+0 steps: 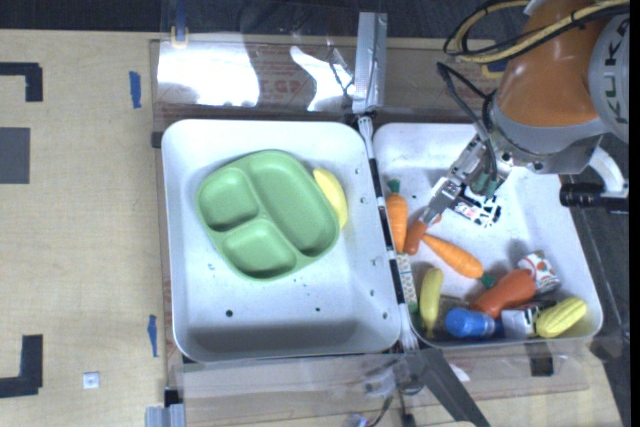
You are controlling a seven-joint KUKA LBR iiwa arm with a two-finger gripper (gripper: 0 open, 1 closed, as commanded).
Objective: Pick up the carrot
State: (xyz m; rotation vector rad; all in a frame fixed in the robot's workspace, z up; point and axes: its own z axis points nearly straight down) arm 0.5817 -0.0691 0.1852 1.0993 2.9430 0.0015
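Two carrots lie in the right bin [520, 165]. One carrot [397, 221], with a green top, lies along the bin's left wall. The other carrot [454, 256] lies slantwise just to its right, and their near ends almost touch. My gripper [437, 209] reaches in from the upper right and hangs over the gap between the two carrots, close above them. Nothing is visibly held by it. A darker orange, carrot-like piece [506, 291] lies further right.
The right bin also holds a yellow piece [430, 295], a blue piece [466, 323], a yellow lemon-like piece [560, 317] and a red-and-white item [538, 267]. The left bin [190, 305] bears a green divided plate [266, 212] with a yellow piece [332, 196] beside it.
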